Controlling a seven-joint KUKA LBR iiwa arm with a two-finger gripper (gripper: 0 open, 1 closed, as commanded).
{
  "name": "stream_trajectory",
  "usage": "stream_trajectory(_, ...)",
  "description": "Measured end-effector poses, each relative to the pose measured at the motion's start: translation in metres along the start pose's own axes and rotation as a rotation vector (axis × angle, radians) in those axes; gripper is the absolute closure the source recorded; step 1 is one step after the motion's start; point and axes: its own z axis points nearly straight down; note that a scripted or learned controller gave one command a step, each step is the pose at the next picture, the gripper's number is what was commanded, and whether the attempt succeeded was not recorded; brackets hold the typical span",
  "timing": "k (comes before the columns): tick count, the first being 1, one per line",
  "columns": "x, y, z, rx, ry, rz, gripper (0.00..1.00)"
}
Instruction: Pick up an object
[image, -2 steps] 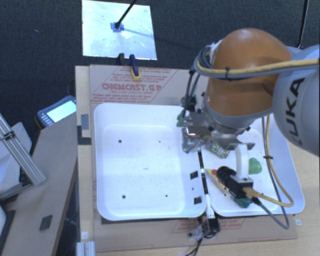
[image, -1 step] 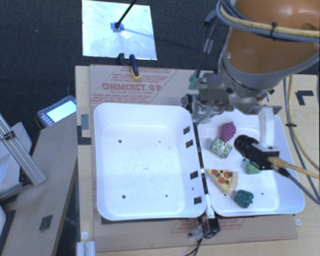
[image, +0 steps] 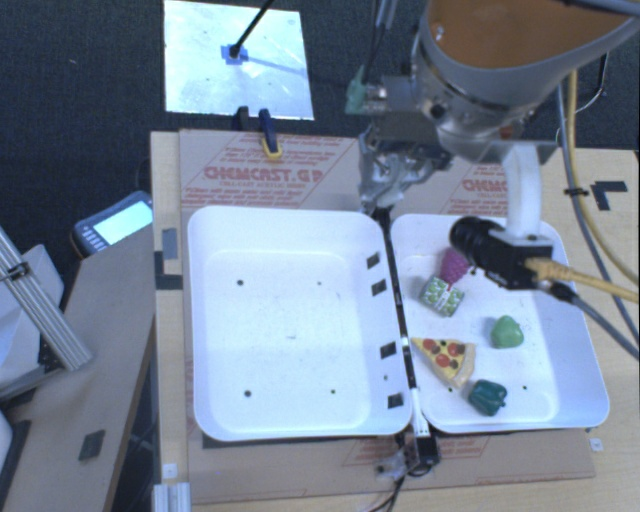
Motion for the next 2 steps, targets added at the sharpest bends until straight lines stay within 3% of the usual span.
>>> stream_trajectory(1,0.054,0.020,0.006,0.008,-0.004,0.001,1.00)
stream_trajectory(2,0.049,0.114,0.007,0.005,-0.005,0.011,1.00)
